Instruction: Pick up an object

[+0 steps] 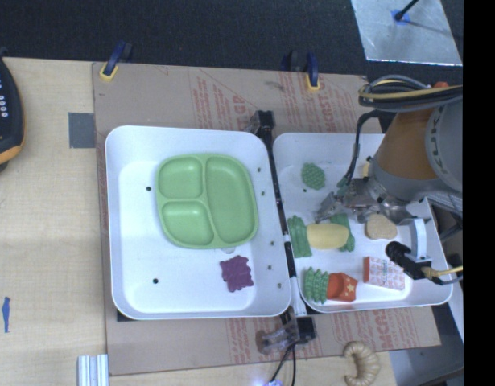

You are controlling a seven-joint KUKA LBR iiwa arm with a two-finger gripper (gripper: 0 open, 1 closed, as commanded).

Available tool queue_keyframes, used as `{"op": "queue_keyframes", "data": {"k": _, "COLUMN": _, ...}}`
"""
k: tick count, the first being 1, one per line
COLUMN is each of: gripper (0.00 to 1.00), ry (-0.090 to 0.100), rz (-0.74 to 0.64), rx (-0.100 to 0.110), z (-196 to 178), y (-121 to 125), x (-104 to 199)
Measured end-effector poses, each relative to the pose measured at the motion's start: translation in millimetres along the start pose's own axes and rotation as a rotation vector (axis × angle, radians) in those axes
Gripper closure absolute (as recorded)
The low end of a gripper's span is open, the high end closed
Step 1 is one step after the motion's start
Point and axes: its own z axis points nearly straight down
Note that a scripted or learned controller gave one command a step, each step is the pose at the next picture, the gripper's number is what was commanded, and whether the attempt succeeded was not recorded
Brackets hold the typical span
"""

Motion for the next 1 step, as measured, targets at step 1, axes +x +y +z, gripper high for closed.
{"op": "queue_keyframes", "data": {"k": 1, "gripper": 1.00, "ry": -0.001, "rz": -0.001, "rx": -0.005, "z": -14.8, "y": 2.0, "x": -1.0}}
